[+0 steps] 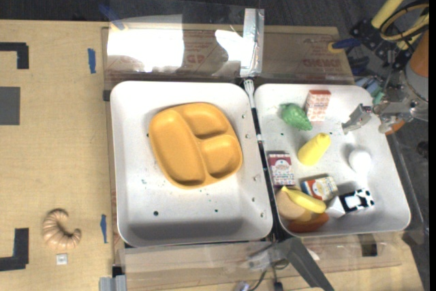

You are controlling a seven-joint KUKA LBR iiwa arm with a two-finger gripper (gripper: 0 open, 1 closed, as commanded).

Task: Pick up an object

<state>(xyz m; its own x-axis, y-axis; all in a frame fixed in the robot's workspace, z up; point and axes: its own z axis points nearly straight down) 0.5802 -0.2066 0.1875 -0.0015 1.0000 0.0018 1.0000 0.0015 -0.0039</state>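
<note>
Camera view: pincer (371, 118) over right bin's (398, 177) right edge.

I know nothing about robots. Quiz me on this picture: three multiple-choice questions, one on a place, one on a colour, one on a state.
1. Where does the orange three-compartment plastic tray lie?
A. left white bin
B. right white bin
C. on the bench

2. What colour is the crumpled soft item near the right bin's far end?
A. red
B. green
C. blue

3. What is in the tray's compartments?
A. a banana
B. cartons
C. nothing

Answers:
1 A, it lies in the left bin.
2 B, it is plainly green.
3 C, all three compartments show bare orange.
</note>
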